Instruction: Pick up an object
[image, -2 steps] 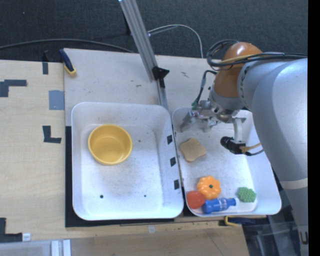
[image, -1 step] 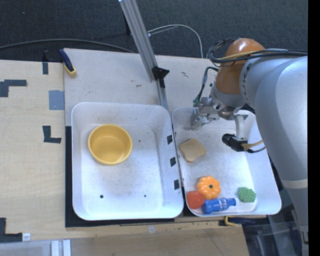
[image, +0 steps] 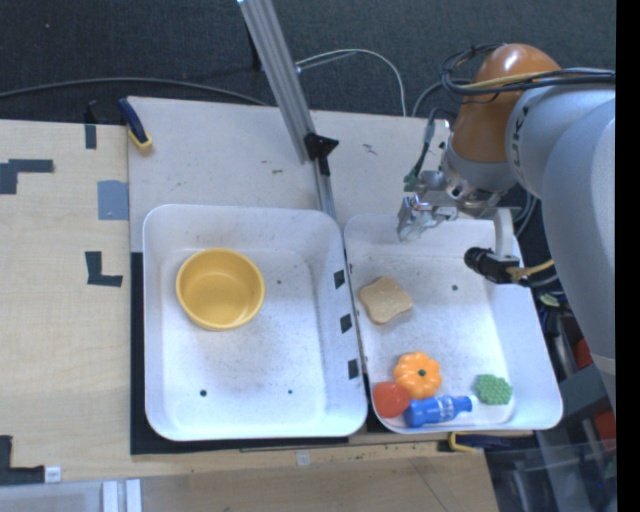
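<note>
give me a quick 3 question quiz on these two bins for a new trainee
1. True or false: the yellow bowl sits in the left bin.
2. Which thing lies nearest the gripper: A) blue bottle B) tan bread slice C) green toy?
3. Fill in: the orange pumpkin lies in the ___ bin.

Key: 1 true; 2 B; 3 right.

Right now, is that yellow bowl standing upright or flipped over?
Upright: the yellow bowl in the left bin shows its open hollow and round rim facing up.
</note>
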